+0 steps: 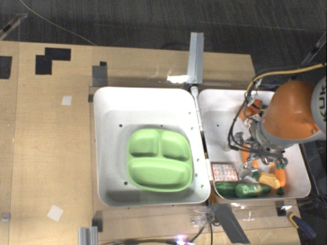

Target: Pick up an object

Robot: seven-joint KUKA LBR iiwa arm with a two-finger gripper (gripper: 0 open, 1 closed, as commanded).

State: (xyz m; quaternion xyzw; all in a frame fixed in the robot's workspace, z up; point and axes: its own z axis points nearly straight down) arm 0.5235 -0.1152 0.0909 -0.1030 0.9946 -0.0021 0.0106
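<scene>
My gripper [254, 163] hangs below the orange wrist band [290, 111], low over the front of the right bin [217, 116]. The wrist and its cables hide most of it. Just beneath and in front of it lie a yellow piece [269, 180], an orange carrot-like piece [280, 176] and a dark green bottle [240, 190] on its side along the front wall. A small red-patterned box [224, 172] lies to the left of the gripper. I see nothing clearly held.
The left bin [110, 111] holds a light green divided plate [160, 158]. A small orange and white item [254, 105] sits near the right bin's back, partly behind the arm. A metal post [196, 55] stands behind the divider between the bins.
</scene>
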